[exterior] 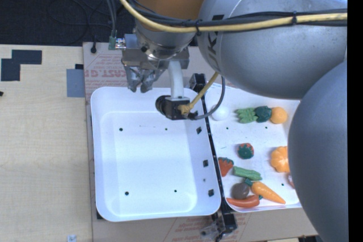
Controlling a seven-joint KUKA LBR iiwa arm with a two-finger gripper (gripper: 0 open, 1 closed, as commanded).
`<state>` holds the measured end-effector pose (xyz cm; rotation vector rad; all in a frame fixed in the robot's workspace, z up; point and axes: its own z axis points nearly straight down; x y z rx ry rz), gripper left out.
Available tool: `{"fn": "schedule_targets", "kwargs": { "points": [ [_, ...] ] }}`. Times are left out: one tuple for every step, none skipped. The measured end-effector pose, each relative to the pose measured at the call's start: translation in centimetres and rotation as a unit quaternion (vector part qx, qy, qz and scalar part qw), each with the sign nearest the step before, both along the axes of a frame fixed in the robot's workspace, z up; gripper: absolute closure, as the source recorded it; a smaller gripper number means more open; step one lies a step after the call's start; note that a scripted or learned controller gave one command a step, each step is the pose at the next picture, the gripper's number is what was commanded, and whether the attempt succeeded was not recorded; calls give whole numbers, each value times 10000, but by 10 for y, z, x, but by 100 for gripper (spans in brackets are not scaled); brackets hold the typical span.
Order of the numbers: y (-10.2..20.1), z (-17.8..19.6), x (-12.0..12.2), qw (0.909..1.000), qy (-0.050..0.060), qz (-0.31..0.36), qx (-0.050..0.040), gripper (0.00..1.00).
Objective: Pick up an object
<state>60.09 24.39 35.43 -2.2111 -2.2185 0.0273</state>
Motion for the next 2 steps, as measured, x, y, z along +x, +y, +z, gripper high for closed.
{"fn": "schedule_targets", "kwargs": {
  "points": [
    [-1,67,-13,9999,-102,-6,32,100],
    [0,191,7,9999,-146,11,46,100]
  ]
}}
